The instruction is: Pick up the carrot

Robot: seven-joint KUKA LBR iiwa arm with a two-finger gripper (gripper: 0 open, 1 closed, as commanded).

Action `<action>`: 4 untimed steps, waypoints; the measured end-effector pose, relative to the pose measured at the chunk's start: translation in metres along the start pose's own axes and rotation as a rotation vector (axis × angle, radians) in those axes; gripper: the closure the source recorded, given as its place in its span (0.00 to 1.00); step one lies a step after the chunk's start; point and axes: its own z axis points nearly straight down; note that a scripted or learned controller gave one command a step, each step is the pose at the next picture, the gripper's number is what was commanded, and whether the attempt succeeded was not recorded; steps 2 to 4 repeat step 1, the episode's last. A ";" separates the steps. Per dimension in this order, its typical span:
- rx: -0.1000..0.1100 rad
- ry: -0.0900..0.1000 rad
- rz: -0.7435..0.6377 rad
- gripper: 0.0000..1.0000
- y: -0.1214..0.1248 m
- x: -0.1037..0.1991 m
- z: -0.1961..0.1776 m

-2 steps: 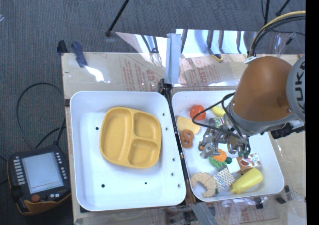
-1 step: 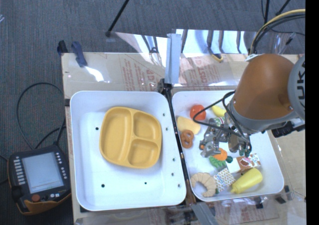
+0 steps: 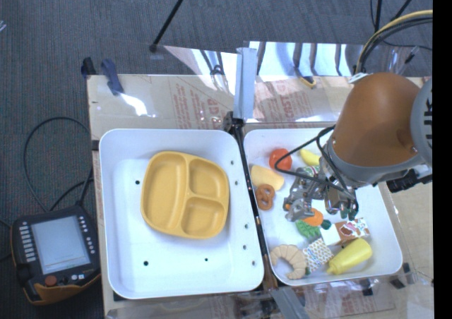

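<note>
The carrot [image 3: 313, 219] is a small orange piece with a green leafy top, lying in the middle of the right bin [image 3: 390, 229]. My gripper [image 3: 319, 203] hangs low over the bin, just above and behind the carrot. Its two metal fingers [image 3: 299, 202] stand apart, one on each side, so the gripper is open. The carrot's orange end shows just below the gap between them, and nothing is visibly clamped. The arm's orange-brown wrist covers the bin's back right part.
Around the carrot lie a pretzel [image 3: 265, 196], a cheese wedge [image 3: 266, 176], a tomato [image 3: 280, 158], a banana [image 3: 309, 157], a croissant [image 3: 289, 260], a checkered box [image 3: 318, 250] and a yellow bottle [image 3: 349, 256]. The left bin [image 3: 120, 240] holds a yellow divided plate [image 3: 186, 194].
</note>
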 end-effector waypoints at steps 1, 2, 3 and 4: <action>0.000 0.004 -0.003 1.00 0.001 -0.001 -0.007; 0.000 0.004 -0.003 1.00 0.001 -0.001 -0.007; 0.000 0.004 -0.003 1.00 0.001 -0.001 -0.007; 0.000 0.004 -0.003 1.00 0.001 -0.001 -0.007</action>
